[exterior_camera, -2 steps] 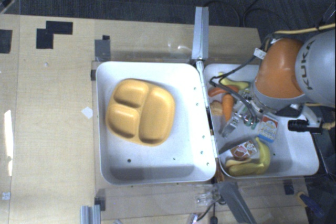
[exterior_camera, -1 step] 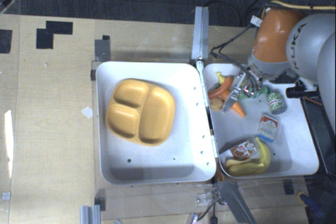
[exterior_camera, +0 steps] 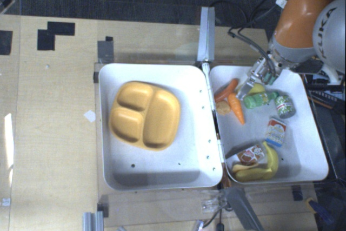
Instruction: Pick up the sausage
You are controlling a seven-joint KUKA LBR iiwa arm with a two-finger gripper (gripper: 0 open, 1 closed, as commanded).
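The arm reaches in from the right, its orange band (exterior_camera: 300, 19) above the wrist, and the gripper (exterior_camera: 254, 83) hangs low over the upper middle of the right bin (exterior_camera: 311, 132). From this slanted view it cannot be told whether the fingers are spread or closed, and nothing can be seen held between them. The sausage (exterior_camera: 226, 90), a reddish piece lying at a slant, rests near the bin's upper left corner, just left of the gripper. Touching its lower end is an orange carrot (exterior_camera: 236, 108), with a small tan item (exterior_camera: 223, 109) beside it. A green object (exterior_camera: 256, 99) lies directly beneath the gripper, next to a small can (exterior_camera: 285, 106). Lower down sit a white carton (exterior_camera: 275, 132), a banana (exterior_camera: 264, 166) and a round packet (exterior_camera: 250, 156). The left bin (exterior_camera: 135, 170) holds a yellow divided tray (exterior_camera: 146, 114) turned on the white floor. Both bins stand on the wooden table (exterior_camera: 48, 132).
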